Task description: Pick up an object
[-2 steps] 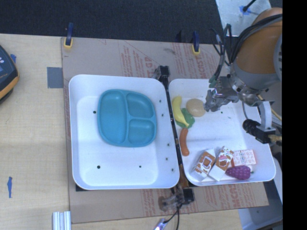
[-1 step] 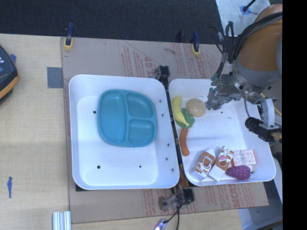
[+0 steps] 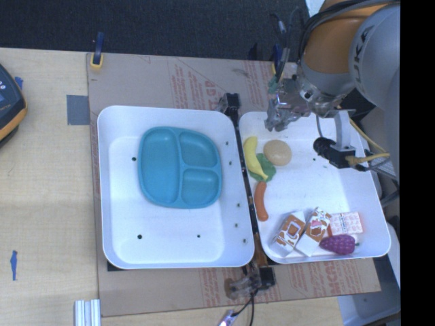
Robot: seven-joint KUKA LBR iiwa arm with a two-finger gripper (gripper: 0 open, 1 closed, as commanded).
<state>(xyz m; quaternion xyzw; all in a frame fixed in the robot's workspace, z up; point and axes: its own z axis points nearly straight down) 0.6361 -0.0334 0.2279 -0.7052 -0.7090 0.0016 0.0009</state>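
Likely light, smooth, rigid round toy bun [image 3: 277, 153] just below gripper [image 3: 278, 120], best pinched across its middle; finger spread impossible to tell

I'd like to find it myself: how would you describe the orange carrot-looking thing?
Look in the right bin, along its left wall. Below the banana and its green neighbour lies the carrot, a slim orange stick pointing up and down, the only orange item there.
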